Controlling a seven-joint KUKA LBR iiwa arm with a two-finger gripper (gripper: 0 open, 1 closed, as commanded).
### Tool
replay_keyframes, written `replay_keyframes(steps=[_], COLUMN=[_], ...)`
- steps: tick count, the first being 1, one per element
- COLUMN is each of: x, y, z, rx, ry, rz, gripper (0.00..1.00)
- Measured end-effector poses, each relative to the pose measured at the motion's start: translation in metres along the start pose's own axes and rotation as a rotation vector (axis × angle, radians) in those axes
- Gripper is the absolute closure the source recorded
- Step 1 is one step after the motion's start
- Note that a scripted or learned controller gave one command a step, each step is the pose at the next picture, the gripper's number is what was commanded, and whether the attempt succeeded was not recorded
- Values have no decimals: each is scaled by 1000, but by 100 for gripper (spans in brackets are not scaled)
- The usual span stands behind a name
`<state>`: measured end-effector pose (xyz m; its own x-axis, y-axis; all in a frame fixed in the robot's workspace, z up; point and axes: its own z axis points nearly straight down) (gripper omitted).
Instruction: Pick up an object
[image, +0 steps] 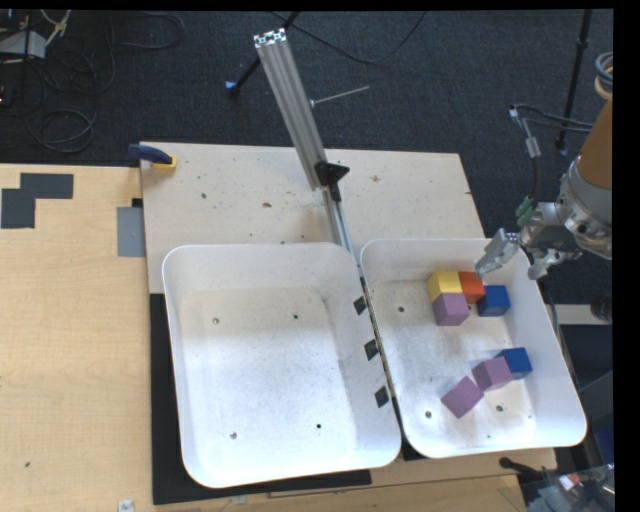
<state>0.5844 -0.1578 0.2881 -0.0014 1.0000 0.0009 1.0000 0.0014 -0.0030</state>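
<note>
Over the right bin (560, 400), near its far right rim, the gripper (515, 255) hangs with fingers spread apart and nothing between them. Step in hand looks like the approach, before any grasp. Nearest candidates sit just beside it in a touching cluster: yellow block (444, 284), orange block (471, 287), blue block (493, 300), purple block (451, 309). Three more blocks lie nearer the front. Next move likely calls for descending onto one block; tight packing risks nudging neighbours. Left bin (200, 300) plays no part. No readable labels or writing anywhere.
</note>
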Motion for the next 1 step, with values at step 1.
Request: replay_keyframes(steps=[1], x=[0], y=[0], z=[0], rx=[0], ry=[0], rz=[1], gripper=[0])
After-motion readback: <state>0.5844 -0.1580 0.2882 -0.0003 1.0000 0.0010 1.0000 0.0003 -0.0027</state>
